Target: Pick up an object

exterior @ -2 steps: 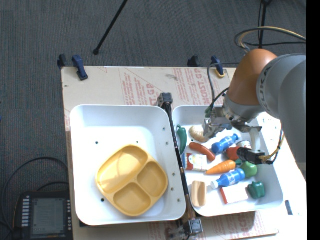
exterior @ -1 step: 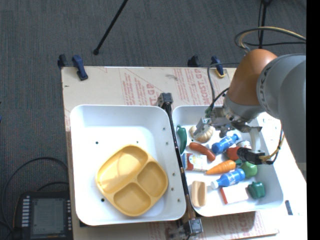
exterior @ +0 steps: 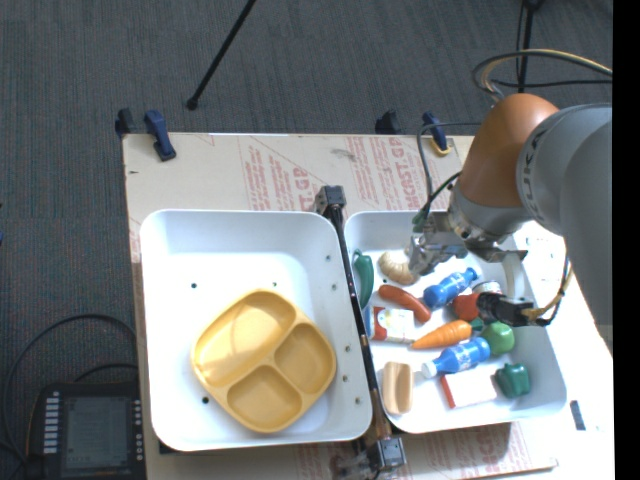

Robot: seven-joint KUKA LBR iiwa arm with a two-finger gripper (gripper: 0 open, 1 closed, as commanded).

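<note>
Grey metal, the gripper [exterior: 432,251] hangs low in the right bin [exterior: 545,393], just right of the beige onion-like toy [exterior: 394,266]; whether it is released or clenched, I cannot tell; to grasp well, it should centre over that toy, clear of the red sausage [exterior: 404,301] just below it, before descending.

Right bin [exterior: 560,393], lower right of frame, holds a jumble of toy food. Green pepper [exterior: 363,271] upright-ish at bin's left wall. Beige garlic-like piece [exterior: 394,265] just beside it, near top of pile. Red sausage [exterior: 403,300] lies diagonal under that. Blue bottle [exterior: 449,287] tilted, center of bin. Orange carrot [exterior: 441,335] lies flat, tip pointing left. 2nd blue bottle [exterior: 460,357] w/ white cap below carrot. Hot dog bun [exterior: 397,386] at lower left of bin. Red-white box [exterior: 469,390] flat, bottom center. Dark green block [exterior: 514,378] lower right. Green round piece [exterior: 499,337] touching 2nd bottle's end.
</note>
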